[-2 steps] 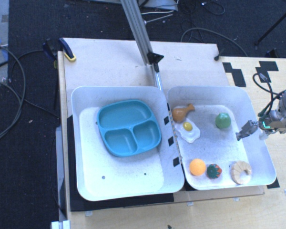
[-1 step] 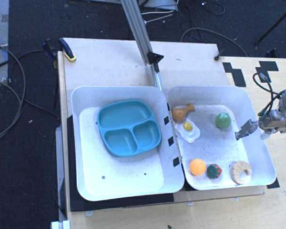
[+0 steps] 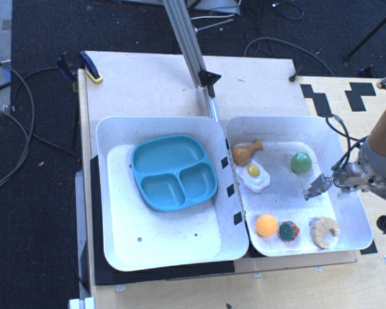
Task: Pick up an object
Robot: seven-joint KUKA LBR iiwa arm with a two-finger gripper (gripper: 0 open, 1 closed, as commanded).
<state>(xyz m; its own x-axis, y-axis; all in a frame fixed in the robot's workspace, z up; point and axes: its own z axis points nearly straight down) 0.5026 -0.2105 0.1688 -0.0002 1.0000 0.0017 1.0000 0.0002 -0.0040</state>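
croissant (image 3: 324, 231) lies at the right bin's (image 3: 280, 129) five o'clock corner, at about six o'clock from the gripper (image 3: 316, 188), near but apart; long axis roughly twelve-to-six. jaws: cannot tell if spread or pressed together.

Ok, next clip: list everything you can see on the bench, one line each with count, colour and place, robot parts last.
shallow white plastic bins: two, white, side by side on the bench.
blue three-compartment plastic tray: one, blue, in the left bin.
brown toy chicken drumstick: one, brown, right bin, upper left.
white toy fried egg with yellow yolk: one, right bin, below the drumstick.
green round toy: one, green, right bin, upper right.
orange toy ball: one, orange, right bin, lower edge.
green and red small toy: one, beside the ball.
beige curled toy shrimp: one, beige, right bin, lower right.
gripper: one, grey, over the right bin.
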